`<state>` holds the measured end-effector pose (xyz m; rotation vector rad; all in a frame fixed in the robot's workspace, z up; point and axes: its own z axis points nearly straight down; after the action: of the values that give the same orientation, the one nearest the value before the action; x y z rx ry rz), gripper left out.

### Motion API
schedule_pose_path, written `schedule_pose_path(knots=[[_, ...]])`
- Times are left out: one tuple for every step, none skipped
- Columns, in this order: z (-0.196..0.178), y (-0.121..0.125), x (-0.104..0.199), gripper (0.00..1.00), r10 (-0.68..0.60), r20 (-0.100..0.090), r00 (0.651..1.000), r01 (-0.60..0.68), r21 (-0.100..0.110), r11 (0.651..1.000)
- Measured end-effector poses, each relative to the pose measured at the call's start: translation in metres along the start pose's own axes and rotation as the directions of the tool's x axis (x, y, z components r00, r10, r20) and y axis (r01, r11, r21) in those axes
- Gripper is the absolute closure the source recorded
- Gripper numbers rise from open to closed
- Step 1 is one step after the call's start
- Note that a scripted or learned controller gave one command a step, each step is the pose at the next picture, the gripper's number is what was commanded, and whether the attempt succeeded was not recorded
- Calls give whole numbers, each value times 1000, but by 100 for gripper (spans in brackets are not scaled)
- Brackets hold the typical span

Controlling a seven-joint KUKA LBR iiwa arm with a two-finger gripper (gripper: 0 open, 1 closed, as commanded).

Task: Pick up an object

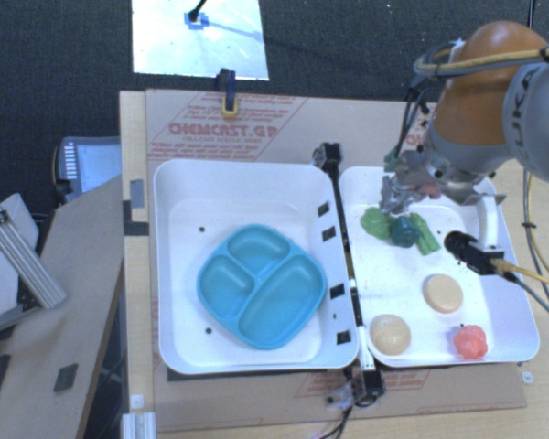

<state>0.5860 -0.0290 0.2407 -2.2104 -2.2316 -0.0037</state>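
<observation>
So the claw (398,199) is down in the right bin (512,337), sitting right over a little pile of green pieces (377,222) with a teal lump (404,234) at the bin's far left end, but honestly I can't tell if it's clenched or released or actually has anything. Nearer the front of that same bin there are two beige round things (442,293) (391,334) and a pink ball (470,341). The left bin (178,245) just beside it has a blue divided plate (261,284).
</observation>
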Motion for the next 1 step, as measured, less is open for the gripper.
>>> schedule_pose_path(knots=[[-7,-12,54,100,-1,0,1000,1,0,1000]])
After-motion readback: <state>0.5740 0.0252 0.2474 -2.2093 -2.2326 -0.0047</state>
